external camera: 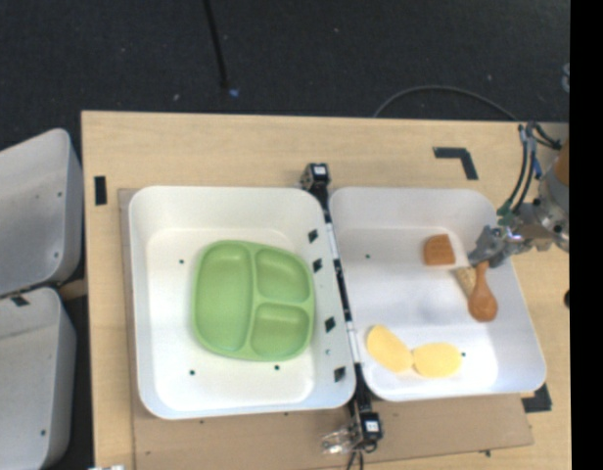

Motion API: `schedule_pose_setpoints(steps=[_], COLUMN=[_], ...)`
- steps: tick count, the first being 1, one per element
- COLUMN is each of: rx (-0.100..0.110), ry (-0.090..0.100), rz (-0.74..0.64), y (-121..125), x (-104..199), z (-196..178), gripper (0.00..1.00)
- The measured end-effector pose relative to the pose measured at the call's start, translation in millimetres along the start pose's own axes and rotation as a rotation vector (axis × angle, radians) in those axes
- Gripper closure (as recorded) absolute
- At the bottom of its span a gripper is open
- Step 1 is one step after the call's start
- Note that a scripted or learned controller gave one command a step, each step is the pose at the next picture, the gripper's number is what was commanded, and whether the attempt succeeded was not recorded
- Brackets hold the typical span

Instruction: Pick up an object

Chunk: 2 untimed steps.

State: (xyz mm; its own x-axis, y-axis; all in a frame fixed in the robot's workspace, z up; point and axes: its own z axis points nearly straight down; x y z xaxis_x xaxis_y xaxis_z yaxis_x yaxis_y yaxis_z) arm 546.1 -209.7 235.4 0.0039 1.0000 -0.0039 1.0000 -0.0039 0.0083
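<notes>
The hand (492, 246) reaches in over the right edge of the right bin (399, 209), low above the upper end of a wooden spoon (478, 290). That position suits a pick of the handle, though whether its fingers are spread or pressed together cannot be told from this slanted view, and nothing is seen gripped between them.

The spoon lies near the bin's right wall, its rounded brown bowl pointing down the view, the wood smooth and warm in colour. Just to its left sits a small brown block (439, 251), matte and squarish. Near the lower wall two flat yellow pieces (412, 354) rest touching each other, rounded like soft slices.

The left bin (150, 262) holds a pale green divided plate (253, 300), glossy plastic with three compartments, lying flat. Both bins rest on the light wooden table (233, 150).
</notes>
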Motion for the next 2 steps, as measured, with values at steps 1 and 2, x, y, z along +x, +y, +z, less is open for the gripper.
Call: schedule_pose_setpoints(steps=[1, 2], rx=[0.003, 0.006], ry=[0.001, 0.004], rz=[-0.008, -0.011], y=[2, 16], x=[-6, 51], z=[-44, -32], gripper=[1.00, 1.00])
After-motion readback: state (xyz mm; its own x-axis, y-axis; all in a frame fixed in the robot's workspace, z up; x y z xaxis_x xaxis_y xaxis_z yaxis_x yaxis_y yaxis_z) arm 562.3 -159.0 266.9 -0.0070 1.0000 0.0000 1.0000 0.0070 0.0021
